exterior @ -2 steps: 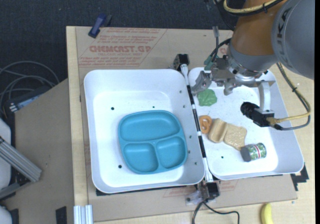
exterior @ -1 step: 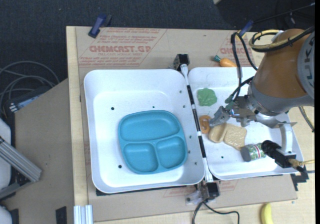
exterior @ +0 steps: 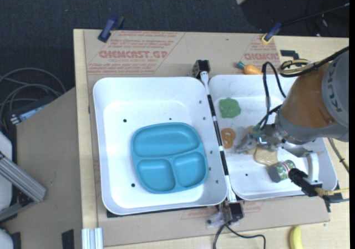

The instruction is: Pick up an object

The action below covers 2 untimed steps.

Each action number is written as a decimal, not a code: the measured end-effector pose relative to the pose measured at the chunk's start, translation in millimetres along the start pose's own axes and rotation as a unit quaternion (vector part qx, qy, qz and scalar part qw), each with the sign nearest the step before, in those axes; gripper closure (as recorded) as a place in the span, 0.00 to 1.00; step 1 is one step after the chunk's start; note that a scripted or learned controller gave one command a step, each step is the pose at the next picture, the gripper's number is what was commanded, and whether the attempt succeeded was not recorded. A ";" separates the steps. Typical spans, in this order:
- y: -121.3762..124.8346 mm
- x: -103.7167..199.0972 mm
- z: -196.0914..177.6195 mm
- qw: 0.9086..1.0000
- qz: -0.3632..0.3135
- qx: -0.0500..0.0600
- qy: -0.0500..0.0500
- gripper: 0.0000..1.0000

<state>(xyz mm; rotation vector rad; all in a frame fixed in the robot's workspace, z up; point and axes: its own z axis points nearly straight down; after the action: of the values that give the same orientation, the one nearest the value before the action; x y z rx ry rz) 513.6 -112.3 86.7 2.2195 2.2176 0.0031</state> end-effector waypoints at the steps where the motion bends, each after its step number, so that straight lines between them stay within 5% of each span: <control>1: 58.3 -17.9 -0.5 1.000 -0.001 -0.002 -0.001 0.00; 2: 59.3 -18.1 -11.5 1.000 0.000 -0.004 -0.002 1.00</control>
<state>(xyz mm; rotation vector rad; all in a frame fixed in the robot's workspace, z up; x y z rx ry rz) 572.8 -130.5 98.4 2.2125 2.2124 0.0083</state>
